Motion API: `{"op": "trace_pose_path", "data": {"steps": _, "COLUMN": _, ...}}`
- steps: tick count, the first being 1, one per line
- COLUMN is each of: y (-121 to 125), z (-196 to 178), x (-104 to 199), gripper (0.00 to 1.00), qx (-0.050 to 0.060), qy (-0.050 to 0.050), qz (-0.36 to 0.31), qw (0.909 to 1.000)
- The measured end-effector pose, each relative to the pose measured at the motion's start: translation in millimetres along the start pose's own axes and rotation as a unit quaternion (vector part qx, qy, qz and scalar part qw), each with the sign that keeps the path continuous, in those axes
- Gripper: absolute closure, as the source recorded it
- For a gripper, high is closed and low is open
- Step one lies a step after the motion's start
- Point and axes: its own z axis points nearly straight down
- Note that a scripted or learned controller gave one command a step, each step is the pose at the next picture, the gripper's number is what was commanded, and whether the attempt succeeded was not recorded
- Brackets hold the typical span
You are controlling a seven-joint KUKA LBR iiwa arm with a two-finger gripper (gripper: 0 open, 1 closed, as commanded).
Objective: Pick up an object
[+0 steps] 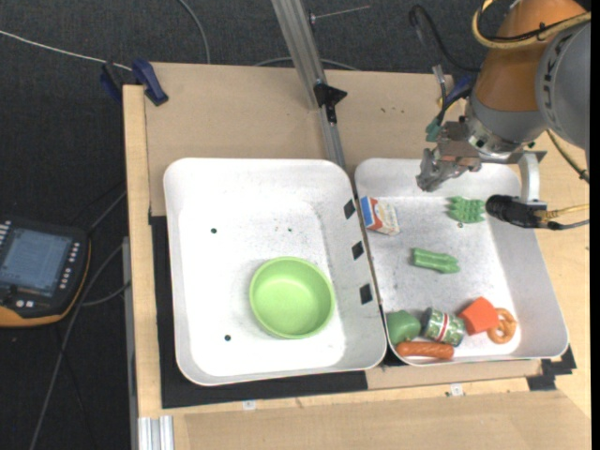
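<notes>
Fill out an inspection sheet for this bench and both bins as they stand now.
Surface: tan wooden bench bearing two shallow white bins, left bin and right bin.
Job's things: right bin holds a small red-and-white carton, a green spiky toy, a green oblong block, a green rounded piece, a small can, an orange block, a pretzel and a red sausage.
Clutter: light green plastic bowl in the left bin.
Grippers: two-finger gripper above the right bin's far edge, nothing seen in it.
Cables: black cables on the floor beyond the bench.
Surroundings: dark carpet; handheld control pendant at left.
</notes>
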Motion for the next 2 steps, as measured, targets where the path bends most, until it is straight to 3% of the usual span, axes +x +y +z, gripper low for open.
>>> {"op": "trace_pose_path", "data": {"steps": 2, "y": 11.0, "z": -97.0, "x": 3.4, "gripper": 1.0, "qx": -0.001, "qy": 0.0, "qz": 0.0, "qw": 1.0}}
